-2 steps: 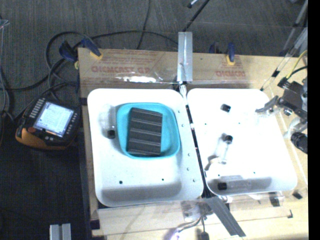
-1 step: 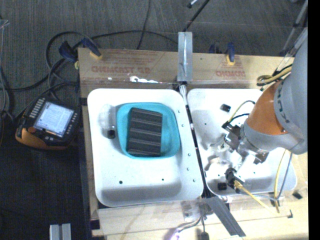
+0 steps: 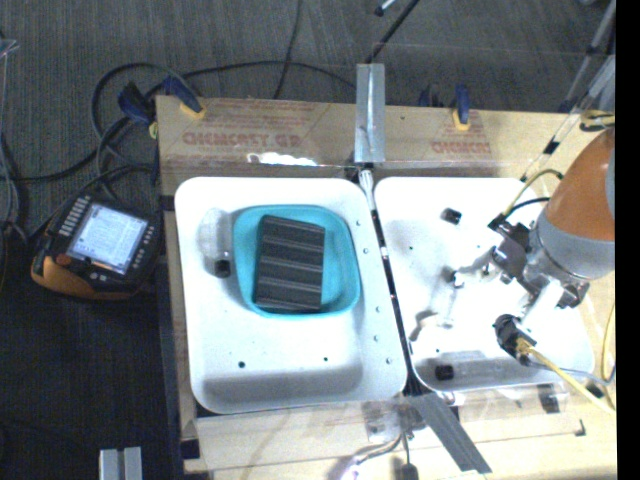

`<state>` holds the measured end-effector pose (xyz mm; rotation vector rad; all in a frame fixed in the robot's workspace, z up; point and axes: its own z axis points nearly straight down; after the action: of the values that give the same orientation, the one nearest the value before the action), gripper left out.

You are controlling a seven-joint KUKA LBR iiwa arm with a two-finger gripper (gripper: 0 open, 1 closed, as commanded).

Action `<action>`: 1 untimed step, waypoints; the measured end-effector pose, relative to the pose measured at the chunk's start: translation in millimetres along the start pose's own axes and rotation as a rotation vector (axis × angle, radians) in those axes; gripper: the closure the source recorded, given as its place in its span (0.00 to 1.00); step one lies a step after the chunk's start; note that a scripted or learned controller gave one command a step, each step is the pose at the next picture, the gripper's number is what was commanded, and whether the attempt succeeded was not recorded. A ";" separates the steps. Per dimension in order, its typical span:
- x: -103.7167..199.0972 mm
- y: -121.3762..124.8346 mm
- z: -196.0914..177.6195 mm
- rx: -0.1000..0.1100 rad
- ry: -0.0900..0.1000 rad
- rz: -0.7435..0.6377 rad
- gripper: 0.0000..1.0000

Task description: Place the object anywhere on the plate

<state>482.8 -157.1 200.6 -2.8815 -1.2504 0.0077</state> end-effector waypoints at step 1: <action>0.0 0.0 0.0 0.000 0.000 0.000 0.00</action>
<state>482.8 -157.1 200.6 -2.8814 -1.2507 0.0079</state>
